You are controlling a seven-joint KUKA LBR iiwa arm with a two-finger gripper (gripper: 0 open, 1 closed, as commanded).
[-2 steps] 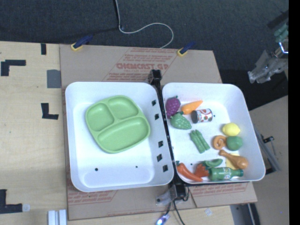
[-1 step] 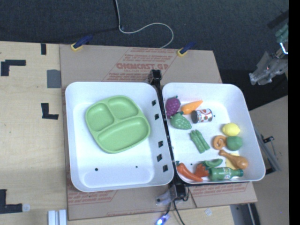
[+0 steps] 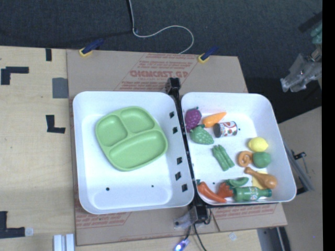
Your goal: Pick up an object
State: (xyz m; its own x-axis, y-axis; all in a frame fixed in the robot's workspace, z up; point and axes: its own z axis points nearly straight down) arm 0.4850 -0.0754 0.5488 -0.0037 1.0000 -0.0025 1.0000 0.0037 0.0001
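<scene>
Dark carpet is surrounding the counter [image 3: 31, 140], where a sheet of cardboard [image 3: 157, 72] is lying under two white bins. In the left bin [image 3: 89, 192] a green divided plate [image 3: 132, 137] is resting alone. The right bin [image 3: 272, 119] is holding the candidates for picking: purple grapes [image 3: 192, 117], a carrot [image 3: 214, 120], a small can [image 3: 226, 128], a lemon [image 3: 257, 144], green beans [image 3: 223, 157], a lime [image 3: 261, 159], a drumstick [image 3: 260, 177] and a green bottle [image 3: 252, 194].

The gripper [image 3: 302, 76] is hanging at the upper right, outside the bins and well apart from every toy; it is blurred and partly cut off, so I cannot tell how it is set, though nothing seems to be caught in it.

Crowding is posing the main risk. Along the near wall the bottle, a red pepper [image 3: 208, 192] and a leafy piece are lying packed together, so a descent there is likely to be nudging neighbours or pinching two at once. Round pieces such as the lemon and lime are apt to be rolling out of a pinch. Anything lying close to a wall is leaving little room on that side.

Several small toys beside the lime are hard to name.
</scene>
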